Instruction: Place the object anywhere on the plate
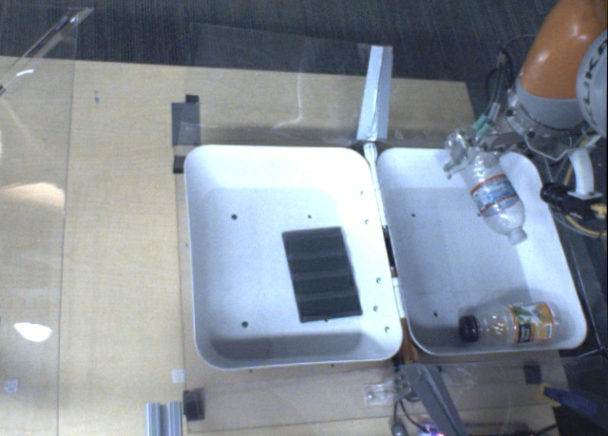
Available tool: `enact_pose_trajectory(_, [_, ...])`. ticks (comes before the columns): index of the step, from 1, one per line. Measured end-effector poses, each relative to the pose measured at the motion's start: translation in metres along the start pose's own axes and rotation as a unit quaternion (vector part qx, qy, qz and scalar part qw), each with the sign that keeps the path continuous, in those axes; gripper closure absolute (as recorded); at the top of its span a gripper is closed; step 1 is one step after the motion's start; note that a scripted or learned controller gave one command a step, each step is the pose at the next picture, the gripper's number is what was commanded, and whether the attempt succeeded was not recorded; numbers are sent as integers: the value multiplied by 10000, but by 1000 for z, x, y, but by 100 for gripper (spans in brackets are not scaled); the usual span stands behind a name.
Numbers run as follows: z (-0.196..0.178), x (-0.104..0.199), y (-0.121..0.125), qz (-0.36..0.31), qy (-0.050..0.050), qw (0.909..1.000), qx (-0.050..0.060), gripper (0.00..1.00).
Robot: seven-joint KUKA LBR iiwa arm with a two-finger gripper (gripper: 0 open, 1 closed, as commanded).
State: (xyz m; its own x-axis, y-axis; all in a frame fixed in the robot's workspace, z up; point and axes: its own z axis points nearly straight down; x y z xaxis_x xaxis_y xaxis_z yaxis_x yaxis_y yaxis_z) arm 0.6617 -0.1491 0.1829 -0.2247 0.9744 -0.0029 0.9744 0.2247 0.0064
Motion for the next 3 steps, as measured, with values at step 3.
enact_pose_trajectory(3, [-44, 104, 33, -2200, 4, 9755, -17, 100])
